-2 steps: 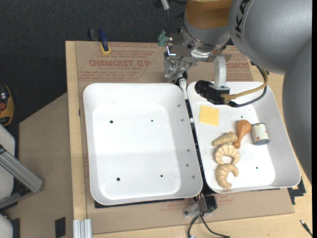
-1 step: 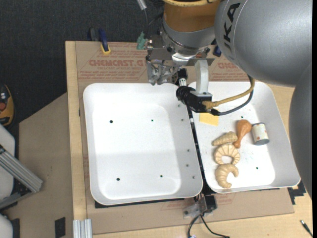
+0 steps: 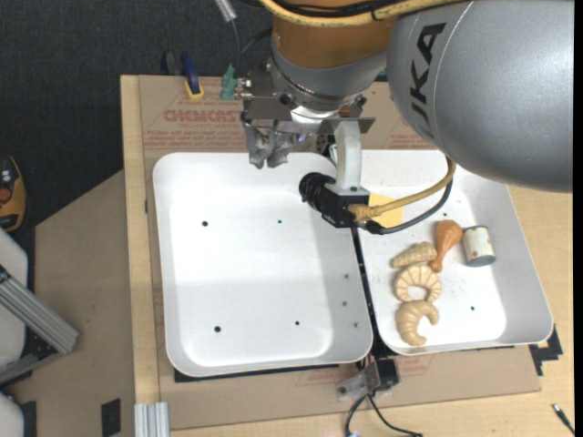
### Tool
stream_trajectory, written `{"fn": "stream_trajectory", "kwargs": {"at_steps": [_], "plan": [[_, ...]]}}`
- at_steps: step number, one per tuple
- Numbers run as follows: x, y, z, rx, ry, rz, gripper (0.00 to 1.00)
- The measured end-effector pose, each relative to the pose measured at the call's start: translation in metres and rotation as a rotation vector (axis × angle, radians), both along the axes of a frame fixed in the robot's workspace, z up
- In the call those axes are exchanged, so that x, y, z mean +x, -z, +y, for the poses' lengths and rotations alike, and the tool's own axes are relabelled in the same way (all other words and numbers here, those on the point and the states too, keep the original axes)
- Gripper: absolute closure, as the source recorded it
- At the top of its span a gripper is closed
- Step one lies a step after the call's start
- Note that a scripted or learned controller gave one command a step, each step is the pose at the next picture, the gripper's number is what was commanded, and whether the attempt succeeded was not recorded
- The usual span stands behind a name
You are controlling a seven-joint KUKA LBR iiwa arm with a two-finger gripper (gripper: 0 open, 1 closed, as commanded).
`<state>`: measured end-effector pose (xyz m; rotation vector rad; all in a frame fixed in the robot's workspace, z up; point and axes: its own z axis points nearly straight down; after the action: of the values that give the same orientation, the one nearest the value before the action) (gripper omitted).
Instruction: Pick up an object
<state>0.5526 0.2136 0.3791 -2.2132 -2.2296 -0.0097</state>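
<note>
This is a robot lab or test bench: a large grey and orange industrial arm (image 3: 437,53) hangs over two white bins (image 3: 182,335) on a cardboard-covered bench (image 3: 146,135), with loose cables (image 3: 364,417) and clamps (image 3: 191,76).

Glossy white plastic bins (image 3: 182,271), matt brown cardboard sheet (image 3: 137,153), smooth grey metal arm (image 3: 510,71)

- Two white bins (image 3: 182,189), the left one with small black dots.
- Grey arm (image 3: 492,71) with an orange band (image 3: 328,16).
- Three pale tan croissants (image 3: 417,285).
- Brown drumstick (image 3: 444,239).
- White can (image 3: 477,245).
- Yellow piece (image 3: 387,209).
- Tan board (image 3: 146,135) with red lettering.
</note>
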Motion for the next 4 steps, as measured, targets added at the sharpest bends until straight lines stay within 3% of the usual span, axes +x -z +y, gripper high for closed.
{"fn": "stream_trajectory", "kwargs": {"at_steps": [1, 2, 3, 4], "plan": [[-0.028, -0.167, 0.012, 0.006, 0.002, -0.015, 1.0], [-0.068, 0.006, 0.002, -0.012, 0.008, 0.024, 1.0], [-0.073, -0.093, 0.012, 0.001, 0.004, -0.006, 1.0], [-0.075, 0.035, 0.011, -0.01, 0.009, 0.017, 1.0]]}}
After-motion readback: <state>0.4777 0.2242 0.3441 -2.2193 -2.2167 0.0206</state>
